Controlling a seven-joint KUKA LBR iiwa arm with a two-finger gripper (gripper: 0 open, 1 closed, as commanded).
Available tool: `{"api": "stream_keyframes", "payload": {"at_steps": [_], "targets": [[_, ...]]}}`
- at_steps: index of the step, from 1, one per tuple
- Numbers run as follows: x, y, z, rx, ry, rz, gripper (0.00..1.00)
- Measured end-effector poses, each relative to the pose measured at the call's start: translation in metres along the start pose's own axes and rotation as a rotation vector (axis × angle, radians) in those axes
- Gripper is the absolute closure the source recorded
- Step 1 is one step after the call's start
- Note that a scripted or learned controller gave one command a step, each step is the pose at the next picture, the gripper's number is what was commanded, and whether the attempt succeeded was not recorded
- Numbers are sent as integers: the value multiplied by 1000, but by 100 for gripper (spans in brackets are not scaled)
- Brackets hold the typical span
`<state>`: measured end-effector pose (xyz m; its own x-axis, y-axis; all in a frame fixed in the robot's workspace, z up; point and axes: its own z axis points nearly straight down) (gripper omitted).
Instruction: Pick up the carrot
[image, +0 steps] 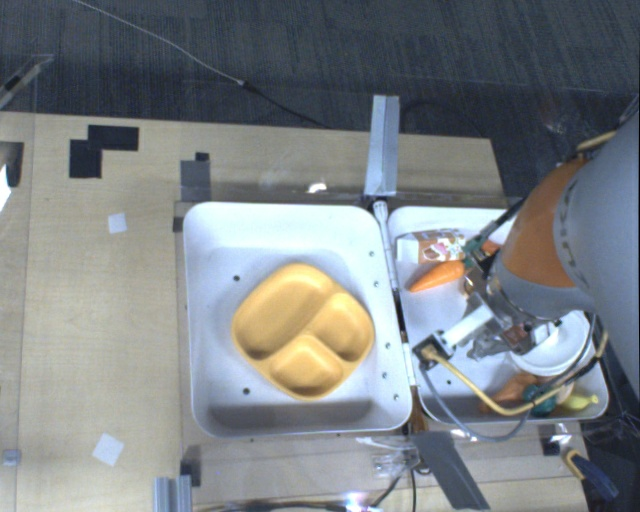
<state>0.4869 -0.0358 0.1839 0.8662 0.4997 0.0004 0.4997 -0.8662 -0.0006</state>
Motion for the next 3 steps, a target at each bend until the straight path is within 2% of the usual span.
{"api": "stream_keyframes", "payload": {"at_steps": [1,2,3], "targets": [[61,44,-1,-2,3,314,0],[110,70,-1,-2,2,235,0],[34,4,0,1,1,286,0]]}}
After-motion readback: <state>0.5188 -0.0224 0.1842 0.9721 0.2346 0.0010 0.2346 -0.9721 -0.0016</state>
